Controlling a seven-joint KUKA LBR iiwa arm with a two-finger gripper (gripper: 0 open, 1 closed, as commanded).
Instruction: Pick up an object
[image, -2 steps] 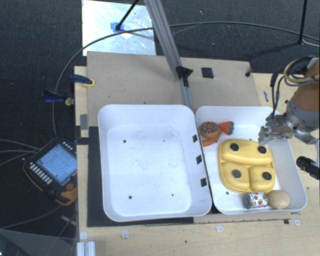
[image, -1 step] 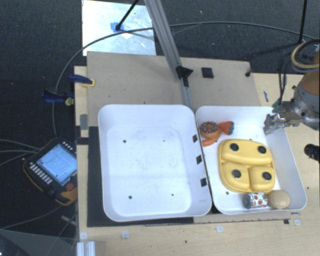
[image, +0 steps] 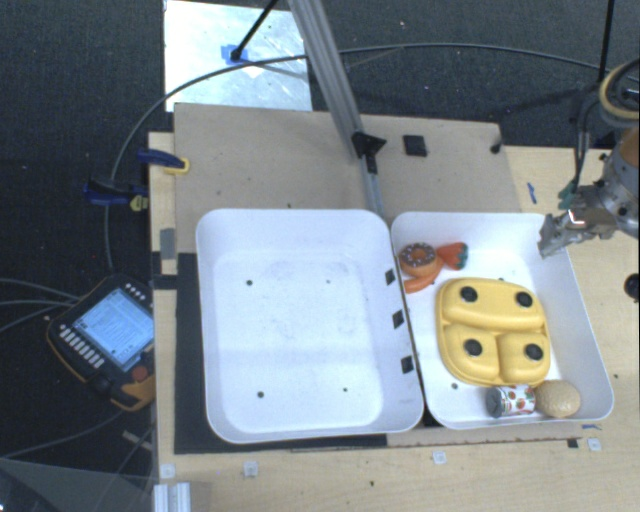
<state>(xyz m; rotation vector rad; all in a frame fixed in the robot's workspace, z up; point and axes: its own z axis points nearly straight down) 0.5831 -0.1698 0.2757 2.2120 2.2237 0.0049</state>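
Note:
The right bin (image: 592, 345) holds a large yellow moulded piece (image: 492, 330) with dark spots in its middle. A round orange-brown toy (image: 418, 258) and a red-orange carrot-like piece (image: 449, 256) lie at the bin's far left corner. A small can with red marks (image: 511, 401) and a tan ball (image: 559, 398) rest at the near edge. My gripper (image: 560, 236) hangs over the bin's far right corner, apart from all these objects, with nothing seen between its fingers.
The left bin (image: 225, 400) sits beside the right one on a brown board (image: 450, 165). A grey pole (image: 333, 72) slants down to the boards' far side. A handheld control pendant (image: 108, 335) lies at the left, with cables around it.

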